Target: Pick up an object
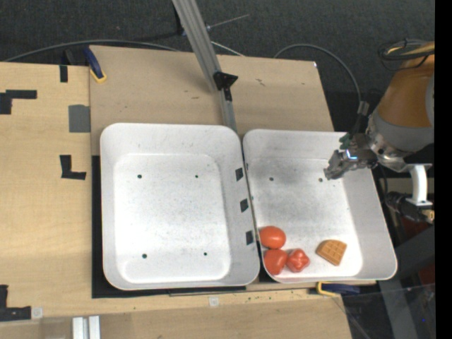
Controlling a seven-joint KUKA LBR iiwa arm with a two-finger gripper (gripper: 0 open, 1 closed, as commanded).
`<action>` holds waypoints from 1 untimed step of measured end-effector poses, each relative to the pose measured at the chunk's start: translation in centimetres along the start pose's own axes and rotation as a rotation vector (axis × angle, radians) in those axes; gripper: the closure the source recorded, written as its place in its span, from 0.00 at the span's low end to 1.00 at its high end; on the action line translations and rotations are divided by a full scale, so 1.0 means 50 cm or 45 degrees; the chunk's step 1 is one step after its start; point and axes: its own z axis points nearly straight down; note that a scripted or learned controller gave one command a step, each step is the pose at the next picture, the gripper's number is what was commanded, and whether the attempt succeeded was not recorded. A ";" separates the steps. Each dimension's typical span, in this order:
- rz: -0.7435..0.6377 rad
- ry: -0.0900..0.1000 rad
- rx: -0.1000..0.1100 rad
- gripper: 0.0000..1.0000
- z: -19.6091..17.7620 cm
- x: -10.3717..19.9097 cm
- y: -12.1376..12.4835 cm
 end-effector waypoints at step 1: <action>0.000 0.000 0.001 1.00 -0.097 0.001 0.003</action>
